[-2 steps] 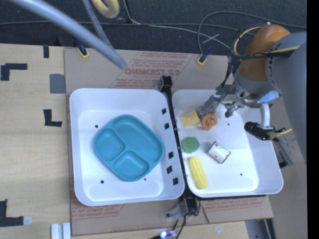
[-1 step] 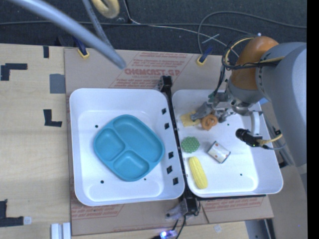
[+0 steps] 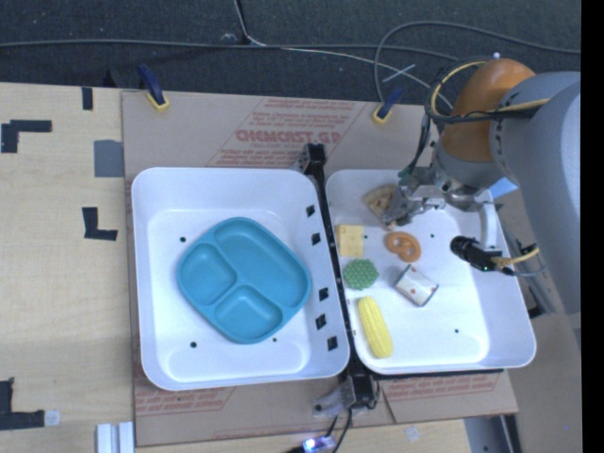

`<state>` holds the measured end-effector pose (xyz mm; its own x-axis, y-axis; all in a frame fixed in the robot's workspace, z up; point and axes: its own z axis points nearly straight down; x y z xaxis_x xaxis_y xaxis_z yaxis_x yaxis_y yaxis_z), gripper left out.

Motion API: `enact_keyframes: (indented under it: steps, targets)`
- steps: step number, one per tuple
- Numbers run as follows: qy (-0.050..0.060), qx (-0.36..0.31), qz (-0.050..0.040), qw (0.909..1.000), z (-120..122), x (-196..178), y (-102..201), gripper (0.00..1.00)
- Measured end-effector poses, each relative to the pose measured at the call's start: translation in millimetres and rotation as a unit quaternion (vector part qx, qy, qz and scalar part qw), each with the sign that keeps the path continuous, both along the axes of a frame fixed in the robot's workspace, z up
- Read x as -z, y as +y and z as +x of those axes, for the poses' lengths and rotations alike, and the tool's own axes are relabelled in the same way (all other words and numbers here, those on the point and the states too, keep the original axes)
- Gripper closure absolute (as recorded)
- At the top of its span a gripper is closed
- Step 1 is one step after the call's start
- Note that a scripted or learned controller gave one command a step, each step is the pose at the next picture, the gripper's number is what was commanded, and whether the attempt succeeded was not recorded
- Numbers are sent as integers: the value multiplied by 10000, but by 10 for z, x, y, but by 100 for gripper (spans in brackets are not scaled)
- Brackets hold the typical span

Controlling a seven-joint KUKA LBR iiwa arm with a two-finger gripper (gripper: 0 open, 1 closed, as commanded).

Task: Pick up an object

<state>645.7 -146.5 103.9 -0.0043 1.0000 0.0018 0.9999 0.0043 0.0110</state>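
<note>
My gripper hangs over the back of the right bin, just right of a tan crumbly piece. Below it lies an orange pretzel-like piece. A pale yellow block and a green round object sit by the bin's left wall. A yellow corn cob lies toward the front. A small white and brown packet rests in the middle. Nothing shows between the fingers.
The left bin holds a blue divided tray. A black divider with clips runs between the bins. Cables loop above the bench at the back. The arm's grey body and orange band fill the right side.
</note>
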Motion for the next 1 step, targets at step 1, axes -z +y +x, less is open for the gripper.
enact_keyframes:
  steps: [1]
  targets:
    - [40,12,-12,10000,-16,-434,31,100]
